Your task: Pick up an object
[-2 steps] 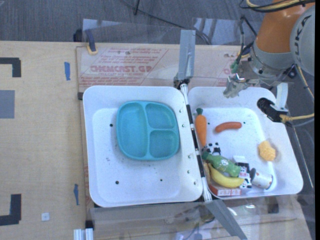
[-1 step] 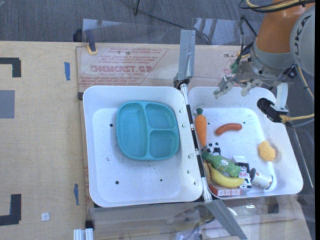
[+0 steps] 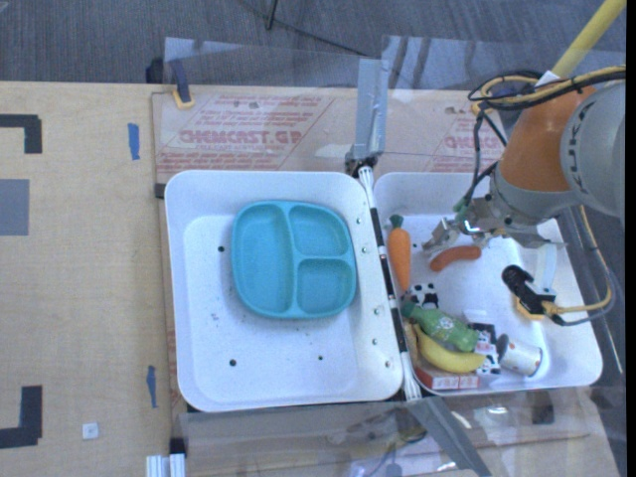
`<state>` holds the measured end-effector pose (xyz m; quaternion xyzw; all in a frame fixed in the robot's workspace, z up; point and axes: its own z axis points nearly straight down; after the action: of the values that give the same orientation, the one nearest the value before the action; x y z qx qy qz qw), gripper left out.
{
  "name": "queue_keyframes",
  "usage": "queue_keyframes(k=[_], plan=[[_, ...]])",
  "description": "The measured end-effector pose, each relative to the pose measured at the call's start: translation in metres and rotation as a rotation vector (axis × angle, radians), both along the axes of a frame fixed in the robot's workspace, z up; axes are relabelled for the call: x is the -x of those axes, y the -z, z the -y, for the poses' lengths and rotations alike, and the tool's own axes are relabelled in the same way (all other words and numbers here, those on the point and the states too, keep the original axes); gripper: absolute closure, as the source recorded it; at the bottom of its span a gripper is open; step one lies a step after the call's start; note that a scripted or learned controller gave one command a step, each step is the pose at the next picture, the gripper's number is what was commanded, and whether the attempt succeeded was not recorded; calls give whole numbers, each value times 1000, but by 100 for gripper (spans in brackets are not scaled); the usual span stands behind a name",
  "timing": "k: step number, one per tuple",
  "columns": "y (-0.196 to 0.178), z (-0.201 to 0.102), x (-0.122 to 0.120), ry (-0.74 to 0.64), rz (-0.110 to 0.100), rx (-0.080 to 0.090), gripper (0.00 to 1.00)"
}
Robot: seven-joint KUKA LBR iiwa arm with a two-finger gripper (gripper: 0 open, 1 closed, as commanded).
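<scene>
- While the arm (image 3: 594, 152) leans in from the view's right edge, its orange band (image 3: 535, 157) sits above the wrist and the wrist bends down toward the view's left.
- That pose puts the tool (image 3: 459, 231) low over the far half of the right bin (image 3: 452, 182).
- Whether the tool is wide or narrow I cannot tell; nothing is seen held in it.
- A red sausage (image 3: 454, 257) lies on the bin floor just below the tool in the view, close to it but apart.
- A carrot (image 3: 398, 253) lies to the tool's left, along the bin's wall, its green top pointing away from the camera.
- Nearer the camera than the tool, well apart from it, lie a black-and-white toy (image 3: 425, 294), a green bottle (image 3: 444, 329) and a banana (image 3: 449, 356), crowded together.
- A white cup (image 3: 523, 358) lies on its side below and to the right of the tool.
- Far to the tool's left, the left bin (image 3: 199, 296) on the desk (image 3: 79, 266) carries a blue divided plate (image 3: 294, 259).
</scene>
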<state>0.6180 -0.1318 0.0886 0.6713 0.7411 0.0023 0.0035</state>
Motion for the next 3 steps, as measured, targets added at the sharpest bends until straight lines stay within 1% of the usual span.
queue_keyframes(k=[1,2,3], plan=[[-1,-18,60,-160,2,2,0],[-13,-15,57,-156,12,9,100],[-13,-15,57,-157,11,9,0]])
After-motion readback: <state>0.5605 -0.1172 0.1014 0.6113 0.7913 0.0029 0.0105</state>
